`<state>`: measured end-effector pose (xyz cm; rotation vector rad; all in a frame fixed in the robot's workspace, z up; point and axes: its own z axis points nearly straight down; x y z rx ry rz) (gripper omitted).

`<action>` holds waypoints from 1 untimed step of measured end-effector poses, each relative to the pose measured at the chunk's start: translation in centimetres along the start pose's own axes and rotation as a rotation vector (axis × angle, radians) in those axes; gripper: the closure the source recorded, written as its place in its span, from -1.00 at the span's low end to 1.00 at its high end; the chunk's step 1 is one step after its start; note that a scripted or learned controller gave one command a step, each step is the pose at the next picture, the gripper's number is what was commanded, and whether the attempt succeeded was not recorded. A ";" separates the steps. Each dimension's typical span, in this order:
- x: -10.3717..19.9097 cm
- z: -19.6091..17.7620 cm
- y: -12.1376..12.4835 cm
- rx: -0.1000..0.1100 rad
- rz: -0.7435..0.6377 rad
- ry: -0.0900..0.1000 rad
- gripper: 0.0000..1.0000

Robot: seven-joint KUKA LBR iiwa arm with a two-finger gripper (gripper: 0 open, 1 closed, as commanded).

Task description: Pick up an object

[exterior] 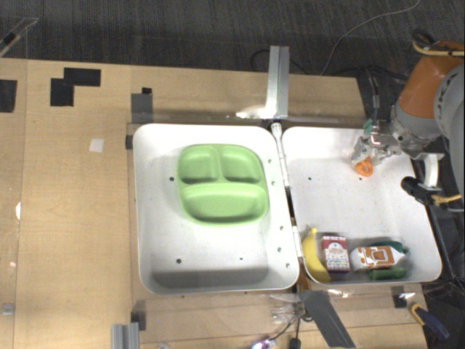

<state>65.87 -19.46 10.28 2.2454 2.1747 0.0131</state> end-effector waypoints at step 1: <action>7.0 -10.1 1.1 0.008 -0.080 0.004 1.00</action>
